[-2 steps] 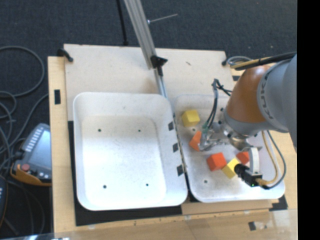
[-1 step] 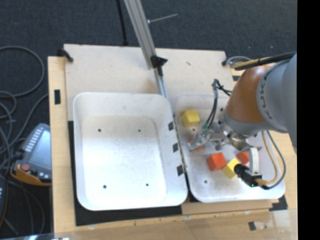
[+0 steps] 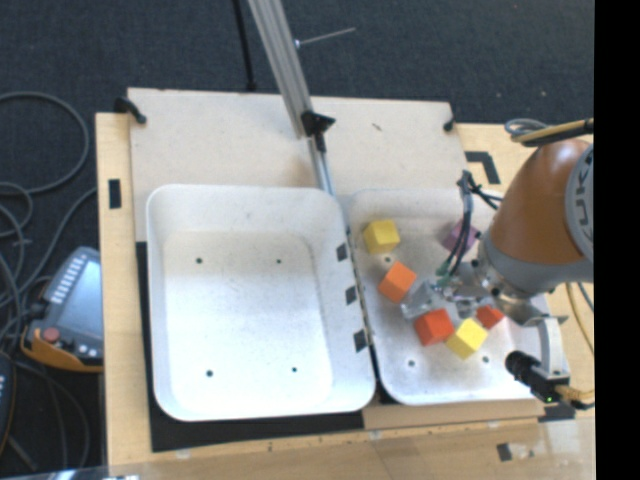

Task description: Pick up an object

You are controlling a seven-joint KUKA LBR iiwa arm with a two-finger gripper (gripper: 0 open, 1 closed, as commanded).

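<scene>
Tan bench point(image 3: 230, 138) — dark carpet point(image 3: 120, 28) around

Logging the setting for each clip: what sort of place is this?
Most likely a robotics lab test bench: a robot arm reaches over two white bins on a wooden board, a handheld controller and loose cables lie on dark carpet beside it, and small coloured blocks serve as practice objects.

One fixed camera looks down at a slant from above the desk point(image 3: 240, 143), far enough to take in both white bins: the left bin point(image 3: 170, 268) sits near the middle of the frame and the right bin point(image 3: 420, 383) lies toward the right. The arm point(image 3: 540, 218) enters from the right edge, and dark floor point(image 3: 120, 28) with cables point(image 3: 30, 158) shows at the top and left.
</scene>
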